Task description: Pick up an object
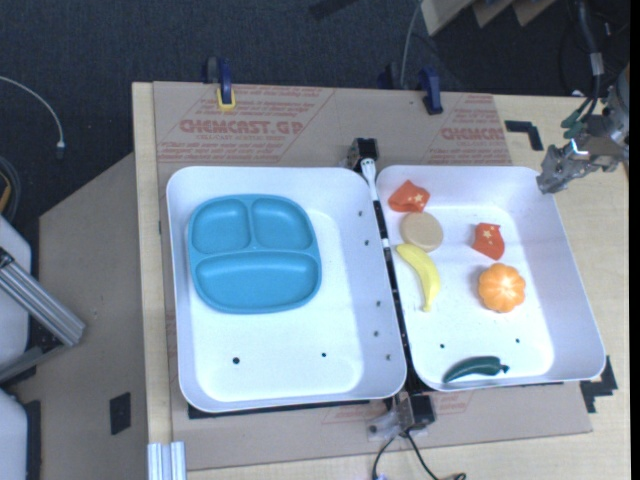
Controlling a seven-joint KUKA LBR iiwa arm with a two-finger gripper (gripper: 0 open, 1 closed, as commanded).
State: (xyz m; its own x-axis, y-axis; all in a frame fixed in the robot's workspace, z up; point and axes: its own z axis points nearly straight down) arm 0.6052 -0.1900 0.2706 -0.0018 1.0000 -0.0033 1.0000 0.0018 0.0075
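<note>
Banana (421,275) beside orange (501,288); blue plate (255,254) apart

Bench (300,128), cardboard-faced, bearing two white bins: right bin (560,268) just below-left of the gripper (556,173), left bin (290,368) farther left.

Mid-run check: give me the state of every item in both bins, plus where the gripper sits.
blue divided plate: flat in left bin, compartments bare
banana: lying in right bin, near the divider
orange: resting, untouched
beige round piece: just above the banana
red pieces and: loose, apart
green pepper: lying by the front wall
gripper: at the right bin's far right corner, holding nothing visible
</note>
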